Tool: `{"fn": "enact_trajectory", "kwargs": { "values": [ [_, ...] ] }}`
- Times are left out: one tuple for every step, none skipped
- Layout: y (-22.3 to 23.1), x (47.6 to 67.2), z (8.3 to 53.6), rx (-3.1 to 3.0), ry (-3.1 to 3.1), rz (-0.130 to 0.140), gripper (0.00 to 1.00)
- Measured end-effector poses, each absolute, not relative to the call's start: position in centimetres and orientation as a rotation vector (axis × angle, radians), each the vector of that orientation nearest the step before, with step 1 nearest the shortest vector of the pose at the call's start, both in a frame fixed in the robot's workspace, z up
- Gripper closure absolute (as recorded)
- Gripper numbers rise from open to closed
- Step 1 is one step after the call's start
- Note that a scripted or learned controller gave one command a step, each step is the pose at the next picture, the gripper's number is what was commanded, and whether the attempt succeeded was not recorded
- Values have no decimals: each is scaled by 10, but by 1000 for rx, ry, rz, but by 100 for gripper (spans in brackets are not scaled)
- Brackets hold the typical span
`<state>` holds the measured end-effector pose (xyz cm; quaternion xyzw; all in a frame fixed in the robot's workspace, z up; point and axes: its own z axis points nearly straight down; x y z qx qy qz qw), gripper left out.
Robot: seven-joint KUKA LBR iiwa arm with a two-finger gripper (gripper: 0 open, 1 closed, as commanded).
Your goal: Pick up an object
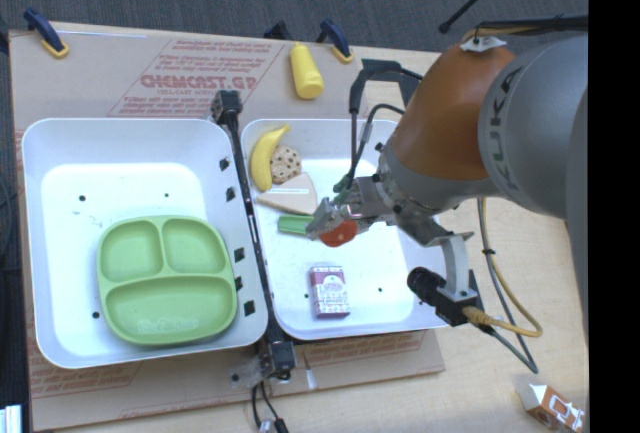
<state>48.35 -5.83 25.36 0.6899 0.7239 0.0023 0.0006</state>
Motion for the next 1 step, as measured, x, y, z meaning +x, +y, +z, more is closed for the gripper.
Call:
{"fn": "enact_trajectory", "kwargs": {
  "values": [
    [-58,484,264,2155,2284,8,100]
  ]
}}
